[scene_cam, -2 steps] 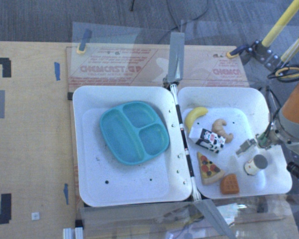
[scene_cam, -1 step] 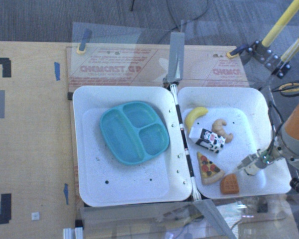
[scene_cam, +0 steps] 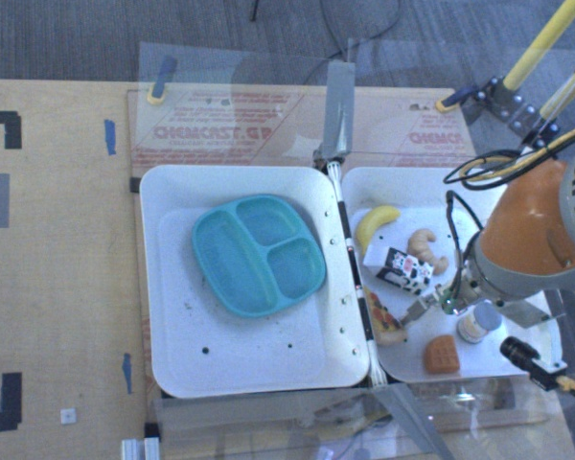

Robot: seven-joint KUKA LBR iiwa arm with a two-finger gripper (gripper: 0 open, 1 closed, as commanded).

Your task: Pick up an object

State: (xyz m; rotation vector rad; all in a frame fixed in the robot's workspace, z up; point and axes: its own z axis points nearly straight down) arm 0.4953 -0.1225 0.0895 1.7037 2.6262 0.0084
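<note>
While reaching in from the right, hangs over the right bin (scene_cam: 422, 195): grey arm (scene_cam: 541, 228) with orange band, its bulk covering that bin's right part. Gripper (scene_cam: 433, 302) low near the bin's middle, tip turned left. Jaws apart or together: cannot tell, too small and blurred among the cables.

Lying loose in the right bin, all candidates for the pick:
- Banana (scene_cam: 376, 223), yellow, curved, near the upper left corner, close to the divider wall.
- Tan toy (scene_cam: 424, 245), lumpy, just right of the banana and a little lower; exact kind unclear.
- Carton (scene_cam: 400, 268), black and white, tilted, below the banana and touching or almost touching the tan toy. Just beside the gripper tip, up and left of it; contact not clear.
- Pizza slice (scene_cam: 385, 319), flat, red and yellow, against the left wall, below the carton, near the gripper's lower left.
- Orange block (scene_cam: 442, 355), near the front edge, below the gripper and apart from it.
- Jar (scene_cam: 474, 324), small, pale, with a light cap, just right of the gripper and above the orange block.

Resting in the left bin (scene_cam: 172, 333): teal plate (scene_cam: 259, 255), three compartments, turned at a slant, roughly central and toward the back, well apart from the gripper.

Set side by side on the tan bench (scene_cam: 57, 257), both bins, walls touching along the middle. Behind them, flat on the bench, a clear sheet (scene_cam: 230, 123) with red lettering. Blue tape (scene_cam: 109, 137) on the bench at left.
</note>
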